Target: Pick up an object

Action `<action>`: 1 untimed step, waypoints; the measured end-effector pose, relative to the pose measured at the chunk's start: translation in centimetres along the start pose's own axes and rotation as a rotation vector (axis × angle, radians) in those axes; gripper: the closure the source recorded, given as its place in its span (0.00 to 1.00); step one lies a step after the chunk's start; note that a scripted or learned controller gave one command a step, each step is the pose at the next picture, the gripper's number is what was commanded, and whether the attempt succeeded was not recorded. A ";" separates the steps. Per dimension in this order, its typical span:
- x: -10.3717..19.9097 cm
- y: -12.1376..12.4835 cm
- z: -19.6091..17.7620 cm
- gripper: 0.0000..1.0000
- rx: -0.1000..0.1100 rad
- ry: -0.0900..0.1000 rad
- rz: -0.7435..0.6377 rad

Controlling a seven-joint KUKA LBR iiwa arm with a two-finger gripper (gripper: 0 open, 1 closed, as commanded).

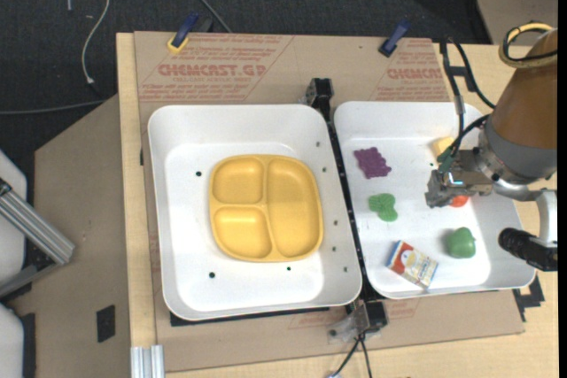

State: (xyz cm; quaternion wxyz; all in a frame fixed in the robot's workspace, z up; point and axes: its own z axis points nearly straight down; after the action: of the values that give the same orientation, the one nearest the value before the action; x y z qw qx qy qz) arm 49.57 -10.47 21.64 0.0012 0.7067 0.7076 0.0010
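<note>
Arm (524,115) reaches in from the right, grey with the orange band above the wrist, over the right bin (505,279). The pincer (443,190) hangs low over that bin's right half, fingers pointing down toward the floor of the bin.

Whether the pincer is wide or narrow: cannot tell, the fingertips are dark and blurred against the wrist body. Nothing is seen between them.

Things in the right bin, placed from the pincer:
- red-orange piece (458,201), just beside the pincer on its right, partly hidden by it. Touching or not: cannot tell.
- yellow bit (440,145), above the pincer near the cable, mostly covered.
- purple piece (372,162), to the left and a little up, apart from the pincer.
- green piece (383,207), to the left and slightly below, near.
- green ball-like thing (461,242), below the pincer, near.
- small box (411,264) with white, red and blue print, below and to the left, lying tilted near the bin's front wall.

Left bin (177,137), well left of the pincer, holds a yellow tray (266,208) with three compartments, lying flat in the middle.

Both bins sit on a cardboard sheet (266,66) on the tabletop, clipped at the far edge by two blue clips (184,32).
</note>
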 end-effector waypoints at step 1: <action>5.6 1.4 -0.5 1.00 0.001 0.002 -0.006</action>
State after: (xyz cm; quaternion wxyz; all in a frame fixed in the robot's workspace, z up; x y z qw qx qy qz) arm 51.01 -4.91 22.15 0.0000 0.7047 0.7095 0.0013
